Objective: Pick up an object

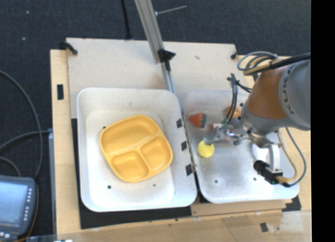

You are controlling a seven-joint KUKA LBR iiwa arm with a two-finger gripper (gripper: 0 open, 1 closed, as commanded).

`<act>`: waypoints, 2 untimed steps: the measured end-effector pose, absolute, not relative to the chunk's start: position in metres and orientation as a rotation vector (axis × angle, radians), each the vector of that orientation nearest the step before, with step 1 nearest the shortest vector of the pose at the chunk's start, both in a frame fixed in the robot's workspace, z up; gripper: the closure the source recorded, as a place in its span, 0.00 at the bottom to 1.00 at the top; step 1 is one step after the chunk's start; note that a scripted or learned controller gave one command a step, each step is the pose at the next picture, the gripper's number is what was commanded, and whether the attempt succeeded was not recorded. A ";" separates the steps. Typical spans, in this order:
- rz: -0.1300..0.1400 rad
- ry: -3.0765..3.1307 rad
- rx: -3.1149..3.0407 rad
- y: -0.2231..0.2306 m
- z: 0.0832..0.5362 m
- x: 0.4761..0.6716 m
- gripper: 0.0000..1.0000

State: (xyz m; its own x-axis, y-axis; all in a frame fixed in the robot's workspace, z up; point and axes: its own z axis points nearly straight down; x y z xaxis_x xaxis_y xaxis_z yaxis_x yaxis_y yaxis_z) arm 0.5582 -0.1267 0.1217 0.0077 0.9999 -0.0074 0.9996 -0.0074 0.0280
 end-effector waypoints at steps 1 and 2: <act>0.027 2.190 2.214 -0.128 0.132 0.559 1.00; 0.005 2.221 2.215 -0.125 0.178 0.556 1.00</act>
State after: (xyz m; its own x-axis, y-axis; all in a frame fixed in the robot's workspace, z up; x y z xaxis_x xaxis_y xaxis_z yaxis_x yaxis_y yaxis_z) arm 0.5557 -0.1247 0.1781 -0.0029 1.0000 -0.0013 1.0000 0.0029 0.0058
